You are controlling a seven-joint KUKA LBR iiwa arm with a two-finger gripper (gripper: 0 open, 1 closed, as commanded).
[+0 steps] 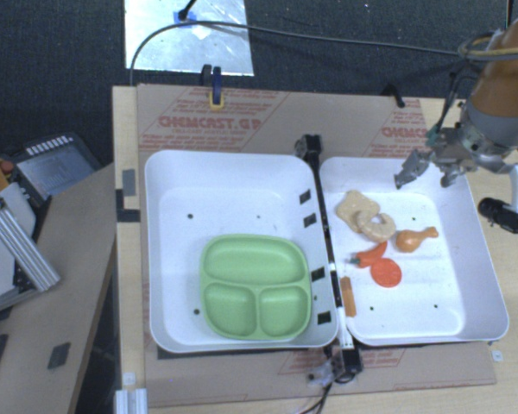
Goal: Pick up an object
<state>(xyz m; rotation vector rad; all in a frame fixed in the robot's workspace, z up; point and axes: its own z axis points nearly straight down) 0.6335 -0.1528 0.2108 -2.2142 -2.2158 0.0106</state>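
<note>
My hand hangs open and empty over the right white bin; the light, stiff orange plastic drumstick looks slippery, best pinched across its bulb.

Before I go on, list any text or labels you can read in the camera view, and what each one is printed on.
"CHEMCAST G9" or close to it, in red print on the brown paper-faced sheet under the bins, left of the clamp; the last characters are blurred.
A second red print of the same kind on the sheet's right part, slanted and too blurred to read surely.
More faint red print below the bins, unreadable.
The dark device at the left bears no readable text.
</note>
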